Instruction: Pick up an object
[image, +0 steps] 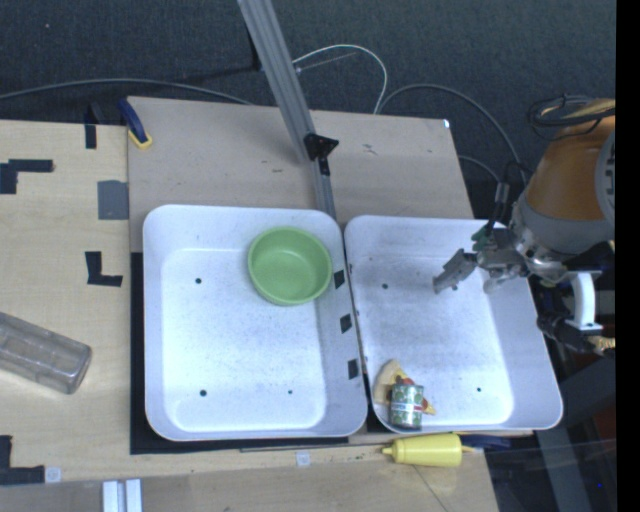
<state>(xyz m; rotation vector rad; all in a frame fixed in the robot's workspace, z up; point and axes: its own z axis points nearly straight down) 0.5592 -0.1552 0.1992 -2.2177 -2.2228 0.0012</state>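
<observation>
On the bench, the right bin (520, 395) holds a small green can (406, 404).

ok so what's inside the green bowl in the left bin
The green bowl sits upright near the back right corner of the left bin, and its inside shows only plain green, with nothing in it. The patch of bin floor beneath the bowl is covered, so that cannot be seen.

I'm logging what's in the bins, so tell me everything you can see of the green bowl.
The green bowl is round, pale green and plain, plastic by its look. It sits upright, open side up, nothing visible inside. It rests on the floor of the left bin, near its far right corner. Nothing else touches it.
</observation>
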